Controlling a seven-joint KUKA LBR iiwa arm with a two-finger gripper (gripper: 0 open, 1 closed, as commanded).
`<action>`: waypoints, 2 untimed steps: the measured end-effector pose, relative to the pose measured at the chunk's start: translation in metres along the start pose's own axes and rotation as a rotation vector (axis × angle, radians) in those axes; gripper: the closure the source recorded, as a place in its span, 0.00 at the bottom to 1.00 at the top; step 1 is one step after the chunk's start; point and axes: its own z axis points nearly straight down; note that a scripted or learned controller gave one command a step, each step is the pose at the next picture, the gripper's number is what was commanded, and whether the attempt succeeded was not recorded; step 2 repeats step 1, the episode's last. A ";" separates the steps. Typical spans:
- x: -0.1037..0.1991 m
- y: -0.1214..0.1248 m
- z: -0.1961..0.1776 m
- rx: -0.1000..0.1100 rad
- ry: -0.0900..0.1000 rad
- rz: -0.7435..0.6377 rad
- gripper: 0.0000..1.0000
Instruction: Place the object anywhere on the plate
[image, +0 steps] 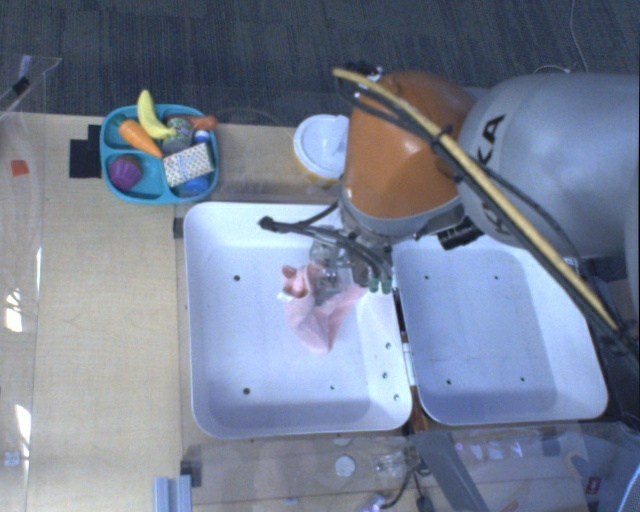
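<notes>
Over the left white plastic bin (230, 390), end effector (330, 280) state unclear atop soft pink object (322, 318); blue sectioned plate (130, 190) unreached.

One camera above the bench (100, 330); slanted down on both bins.

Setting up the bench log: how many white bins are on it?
2. The left bin lies under the gripper with a pink object in it; the right bin sits beside it, its upper edge partly hidden by the arm.
</notes>
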 end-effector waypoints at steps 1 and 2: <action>0.000 0.000 -0.001 0.000 -0.001 0.000 0.00; 0.000 0.000 -0.001 0.000 -0.001 0.000 0.00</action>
